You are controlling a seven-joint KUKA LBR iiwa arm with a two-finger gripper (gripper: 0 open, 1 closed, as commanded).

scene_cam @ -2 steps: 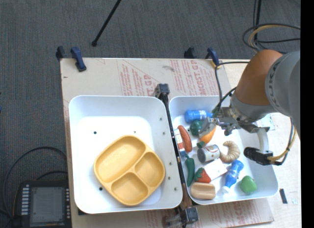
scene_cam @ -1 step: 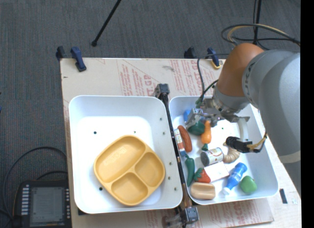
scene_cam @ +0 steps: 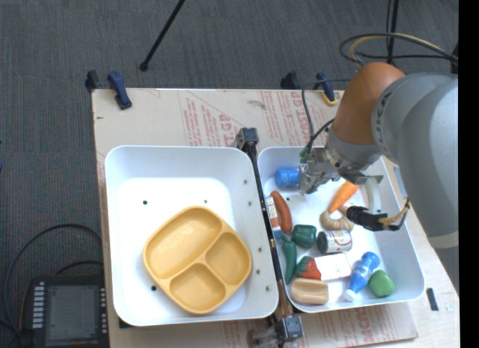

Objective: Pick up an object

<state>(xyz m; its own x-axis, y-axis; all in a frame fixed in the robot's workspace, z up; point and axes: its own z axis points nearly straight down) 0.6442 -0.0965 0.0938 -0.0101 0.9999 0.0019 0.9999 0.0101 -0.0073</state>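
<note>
The gripper (scene_cam: 313, 179) hangs at the right bin's (scene_cam: 413, 264) ten o'clock, beside a blue object (scene_cam: 286, 177). Whether it grips anything cannot be told. Red print on the bench (scene_cam: 202, 114) is unreadable.

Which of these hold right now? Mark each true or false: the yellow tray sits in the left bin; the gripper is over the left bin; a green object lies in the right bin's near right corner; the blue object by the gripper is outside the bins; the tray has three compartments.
1. The yellow tray sits in the left bin. True.
2. The gripper is over the left bin. False: it is over the right bin, near its far left part.
3. A green object lies in the right bin's near right corner. True.
4. The blue object by the gripper is outside the bins. False: it lies inside the right bin.
5. The tray has three compartments. True.
</note>
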